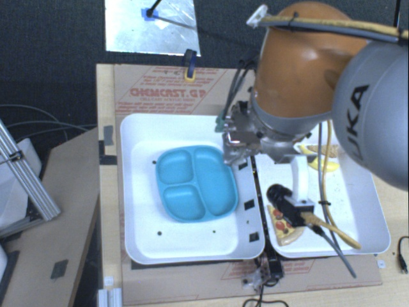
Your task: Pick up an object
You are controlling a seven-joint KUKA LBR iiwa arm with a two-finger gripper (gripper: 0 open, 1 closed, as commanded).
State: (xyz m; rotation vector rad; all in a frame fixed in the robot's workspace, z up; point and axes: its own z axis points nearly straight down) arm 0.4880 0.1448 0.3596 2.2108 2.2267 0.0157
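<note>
A light blue divided plate point(195, 184) lies flat in the middle of the left bin point(137, 190). In the right bin point(369, 219) a yellow banana point(326, 163) shows partly behind the arm, and a toy pizza slice point(285, 233) rests near the front left corner. My gripper point(235, 151) hangs low over the wall between the two bins, just off the plate's upper right corner. The wrist's bulk hides its tip, and I see nothing held.
Both bins sit on a cardboard sheet point(166, 91) on the bench. A shiny foil sheet point(152, 18) lies at the back, with a small yellow and blue clamp point(190, 66) near it. An aluminium frame point(22, 178) stands at the left.
</note>
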